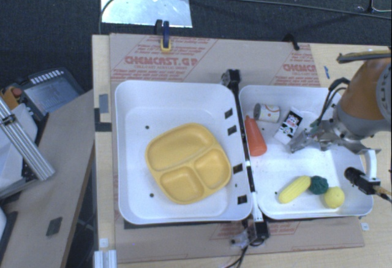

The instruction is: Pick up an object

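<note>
Arm: grey KUKA arm with an orange band (366, 86) reaches in from the right, over the right shallow white bin (306, 208).
Gripper: two-finger metal gripper (296, 143) sits low in the right bin, just beside the card; whether its fingers are apart or closed cannot be told, and nothing shows between them.
Orange piece: orange carrot-shaped toy (255, 136) lies against the right bin's left wall, long axis running near to far, the thick rounded end nearer the camera.
Card: small white box with black and red print (290, 124) lies near the far wall, tilted; the print is too small to read.
Cylinder: small white can with a brown end (267, 113) lies on its side just left of the card.
Corn: yellow corn-cob toy (294, 189) lies near the front wall, long axis slanting up to the right.
Broccoli: dark green broccoli toy (318, 185) touches the corn's right end.
Lemon: round yellow lemon toy (334, 197) sits just right of the broccoli.
Left bin: left shallow white bin (131, 101) holds a yellow plastic plate with 3 compartments (187, 162).
Writing: brown cardboard sheet (202, 58) under the bins reads "CHEMCAST" in red, twice.
</note>
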